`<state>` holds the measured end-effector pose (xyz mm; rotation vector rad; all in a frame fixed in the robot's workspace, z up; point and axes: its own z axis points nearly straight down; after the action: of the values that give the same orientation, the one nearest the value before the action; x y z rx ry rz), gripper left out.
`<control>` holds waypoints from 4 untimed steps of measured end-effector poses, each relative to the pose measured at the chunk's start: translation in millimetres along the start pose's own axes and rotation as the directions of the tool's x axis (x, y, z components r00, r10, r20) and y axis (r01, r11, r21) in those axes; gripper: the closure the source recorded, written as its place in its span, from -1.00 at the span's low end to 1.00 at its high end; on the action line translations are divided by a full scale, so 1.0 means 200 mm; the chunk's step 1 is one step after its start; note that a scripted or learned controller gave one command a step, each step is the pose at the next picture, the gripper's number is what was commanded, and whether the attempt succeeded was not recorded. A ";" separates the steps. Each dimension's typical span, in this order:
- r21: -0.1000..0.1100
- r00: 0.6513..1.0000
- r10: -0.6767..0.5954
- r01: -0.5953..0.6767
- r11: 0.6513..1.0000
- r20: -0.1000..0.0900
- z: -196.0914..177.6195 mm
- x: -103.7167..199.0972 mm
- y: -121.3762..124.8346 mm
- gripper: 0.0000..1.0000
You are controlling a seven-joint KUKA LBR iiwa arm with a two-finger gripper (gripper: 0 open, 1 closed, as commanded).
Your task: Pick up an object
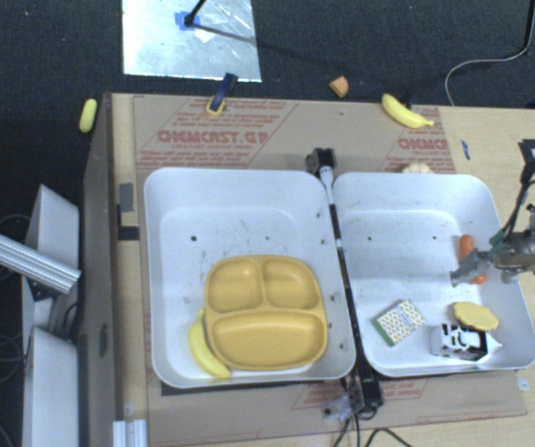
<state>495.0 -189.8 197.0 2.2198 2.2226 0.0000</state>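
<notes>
In the right bin (407, 203) lie a small green-patterned pad (398, 321), a black-and-white carton (461, 342) with a flat yellow piece (476, 316) against its top, and a small orange piece (467, 245) near the right wall. My gripper (478, 268) hangs low over the right side of this bin, just below the orange piece and above the yellow piece. A bit of orange shows at its tip; what it is I cannot make out. The left bin (183, 203) holds a yellow divided plate (265, 310) and a banana (204, 345) at the plate's left edge.
Outside the bins, a banana (405, 111) and a small orange lump (340, 87) lie at the back of the bench, and a yellow object (87, 115) sits at the back left corner. A central divider (335, 231) separates the bins. Cables run at the right.
</notes>
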 end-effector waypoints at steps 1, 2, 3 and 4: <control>-0.005 1.000 -0.003 0.003 1.000 0.002 -0.19 -0.08 0.55 -1.00; -0.002 1.000 -0.001 0.001 1.000 0.001 -0.23 -0.08 0.40 -1.00; -0.001 1.000 -0.003 0.003 1.000 -0.001 -0.09 0.19 0.31 -1.00; -0.004 1.000 -0.001 0.001 1.000 0.002 -0.46 -0.01 0.43 -1.00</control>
<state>581.2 -192.7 289.6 2.2158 2.2202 0.0023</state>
